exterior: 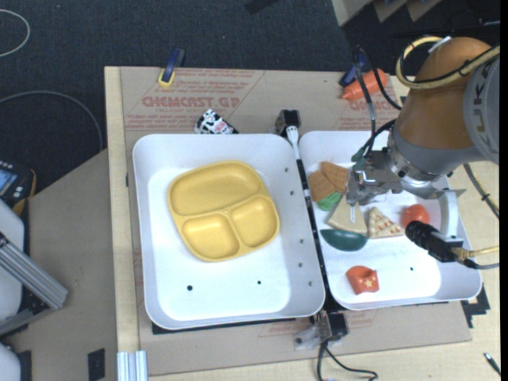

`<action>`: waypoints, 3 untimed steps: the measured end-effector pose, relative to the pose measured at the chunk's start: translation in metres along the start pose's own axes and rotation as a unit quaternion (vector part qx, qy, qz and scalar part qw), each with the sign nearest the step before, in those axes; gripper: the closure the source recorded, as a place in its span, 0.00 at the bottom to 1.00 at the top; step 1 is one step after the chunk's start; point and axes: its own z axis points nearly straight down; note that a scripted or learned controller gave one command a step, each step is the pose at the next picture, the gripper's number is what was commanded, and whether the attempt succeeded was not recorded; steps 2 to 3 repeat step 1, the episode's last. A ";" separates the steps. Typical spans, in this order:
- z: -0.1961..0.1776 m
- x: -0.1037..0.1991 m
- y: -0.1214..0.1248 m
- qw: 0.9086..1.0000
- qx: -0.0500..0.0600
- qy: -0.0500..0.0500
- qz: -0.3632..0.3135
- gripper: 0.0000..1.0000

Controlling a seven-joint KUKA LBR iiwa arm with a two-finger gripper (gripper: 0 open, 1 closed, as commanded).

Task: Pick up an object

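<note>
so: one yellow divided plate (223, 210) left bin (151, 213); two red pieces (362, 279); jaws (355, 202) state unclear.

Yellow three-compartment plastic plate (223, 210) in left white bin (159, 284); blue-and-yellow clamp (170, 67) and black-and-white patterned object (214, 123) on brown cardboard sheet (238, 98).

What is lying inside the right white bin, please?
In the right white bin: a red tomato-like piece, a dark green spoon-shaped piece, a pizza-slice toy and a brown bread-like piece. The grey arm covers the bin's far part.
</note>
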 end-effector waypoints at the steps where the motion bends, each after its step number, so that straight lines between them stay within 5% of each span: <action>1: -0.002 -0.001 0.003 1.000 -0.003 0.000 -0.001 1.00; 3: -0.002 -0.001 0.003 1.000 -0.003 0.000 -0.001 1.00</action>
